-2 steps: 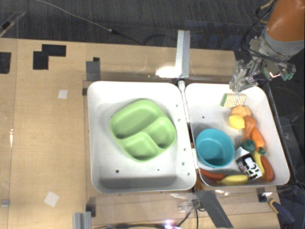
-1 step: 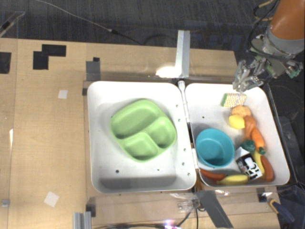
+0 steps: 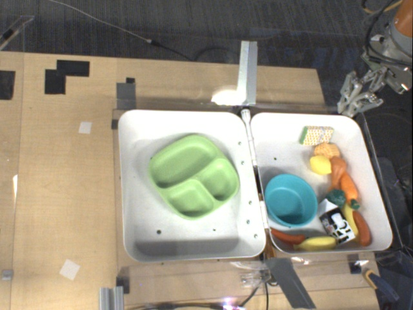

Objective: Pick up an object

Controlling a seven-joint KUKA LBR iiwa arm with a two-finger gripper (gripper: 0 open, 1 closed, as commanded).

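Fig. 1 | claw [image 3: 359, 94] parked off-bin, nothing held; open/shut: we can't tell | toys crowd right bin [image 3: 284, 131] below-left of claw | risk: we nudge neighbours, grip slips.

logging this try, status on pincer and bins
Pincer beyond right bin's far corner, nothing between fingers. Toys piled along that bin's right side beside blue bowl. Green divided plate in left bin.

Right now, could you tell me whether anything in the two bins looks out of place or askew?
Nothing looks spilled or damaged. The green divided plate lies skewed in the left bin, and the toy food crowds the right bin's far edge beside the blue bowl.
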